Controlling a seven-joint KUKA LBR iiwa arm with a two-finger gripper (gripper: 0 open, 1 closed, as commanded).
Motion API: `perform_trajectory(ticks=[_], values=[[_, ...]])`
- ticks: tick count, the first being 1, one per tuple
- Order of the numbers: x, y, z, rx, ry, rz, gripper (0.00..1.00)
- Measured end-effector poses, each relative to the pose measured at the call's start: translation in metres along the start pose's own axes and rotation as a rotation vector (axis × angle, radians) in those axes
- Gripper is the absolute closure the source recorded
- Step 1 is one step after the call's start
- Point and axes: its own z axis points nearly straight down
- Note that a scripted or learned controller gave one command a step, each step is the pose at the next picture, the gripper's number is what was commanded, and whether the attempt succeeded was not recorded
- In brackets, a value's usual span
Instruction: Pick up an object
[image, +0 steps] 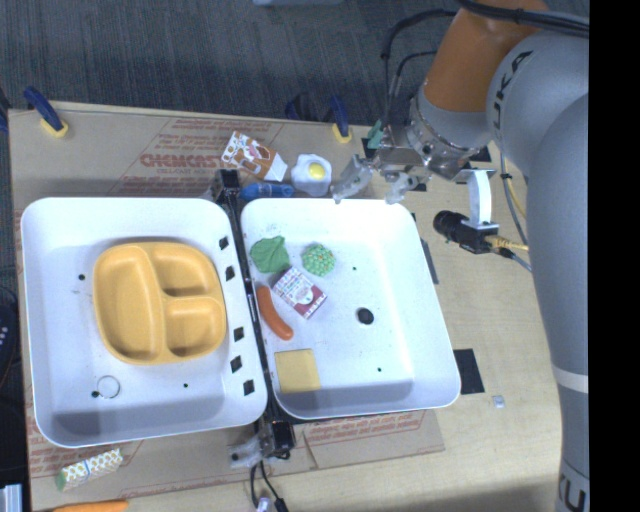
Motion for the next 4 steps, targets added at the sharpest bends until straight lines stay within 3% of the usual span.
perform_trajectory(ticks=[1,2,3,4], values=[[0.027,-0.016,0.150,0.006,0.001,0.067,0.00],[0.025,-0.108,0.188,0.003,0.001,0.025,0.00],[0.038,-0.131,0.188,0.002,0.002,0.061,0.00],[0.038,-0.061,0.187,0.000,0.000,0.188,0.00]])
